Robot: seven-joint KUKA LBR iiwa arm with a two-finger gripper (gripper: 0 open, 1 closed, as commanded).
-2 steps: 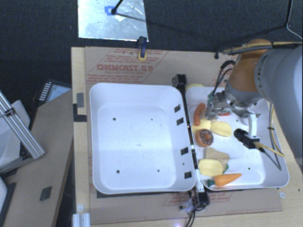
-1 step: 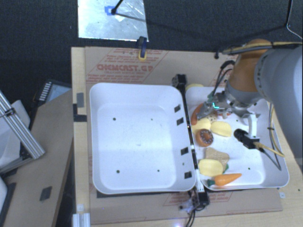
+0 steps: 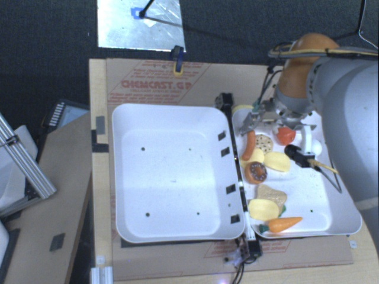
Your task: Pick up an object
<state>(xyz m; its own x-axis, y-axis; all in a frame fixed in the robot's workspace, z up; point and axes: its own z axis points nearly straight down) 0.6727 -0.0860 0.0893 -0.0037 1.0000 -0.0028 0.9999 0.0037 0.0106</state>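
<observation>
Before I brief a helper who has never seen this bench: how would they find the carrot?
Of the two white bins, take the right bin, the one that holds the toy food. Look along its near edge, at the bottom of the pile. The carrot lies there on its side just below a yellow piece: the only long orange taper with a green tip.

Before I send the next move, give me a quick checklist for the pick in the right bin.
1. Gripper over the right bin: ok, near its far-left corner.
2. Item seen between the fingers: not ok, none visible.
3. Finger opening: cannot tell.
4. Nearest target: ok, the hot dog lies just below the gripper.
5. Crowding: not ok, the cookie touches the hot dog; the donut sits close.
6. Carrot stands clear at the near edge: ok.
</observation>
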